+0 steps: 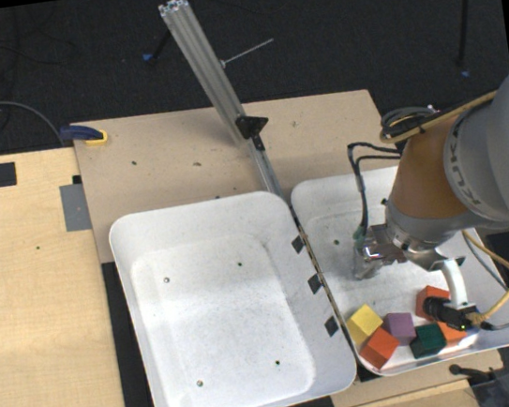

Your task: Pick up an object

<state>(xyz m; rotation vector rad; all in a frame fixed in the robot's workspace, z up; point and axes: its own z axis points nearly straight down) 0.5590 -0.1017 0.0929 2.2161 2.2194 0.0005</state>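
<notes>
step: approach, nothing lifted yet | end effector (369, 257) hovering over bare floor of right shallow white bin (331, 205), finger state cannot be told | targets: yellow cube (365, 321), orange cube (382, 347), purple cube (401, 325), green block (427, 340) clustering at near rim | next: shifting toward cluster, descending | room: blocks crowding the wall, open floor behind

Light fell evenly from above, bright on the two white bins and the pale bench, while the floor beyond lay nearly black. Left of the gripper (369, 257), the left bin (145, 233) glared slightly. Shadows were soft; the picture was mildly grainy and soft-focused.
</notes>
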